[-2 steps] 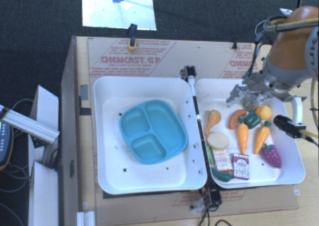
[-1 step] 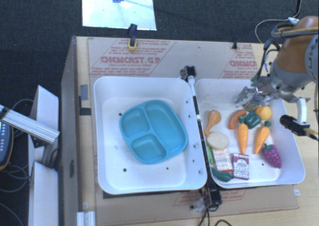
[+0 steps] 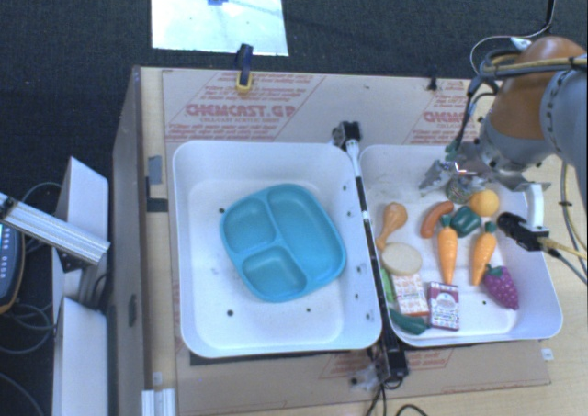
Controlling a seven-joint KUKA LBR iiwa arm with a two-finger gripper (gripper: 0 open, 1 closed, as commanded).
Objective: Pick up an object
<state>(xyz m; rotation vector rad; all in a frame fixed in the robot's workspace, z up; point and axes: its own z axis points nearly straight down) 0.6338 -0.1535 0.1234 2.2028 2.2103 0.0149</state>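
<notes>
Nothing is lifted yet: the gripper (image 3: 457, 175), finger state impossible to tell, hangs over the right bin's (image 3: 542, 318) far toys, beside the yellow lemon (image 3: 484, 203).

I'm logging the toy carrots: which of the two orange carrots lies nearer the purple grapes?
The right-hand carrot: its tip ends just above the grapes. The other carrot lies one place further left, beside the round slice.

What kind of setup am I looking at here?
Probably a robot lab test bench: two white bins on a board, a blue divided plate, toy carrots, and the arm's gripper above them.
</notes>
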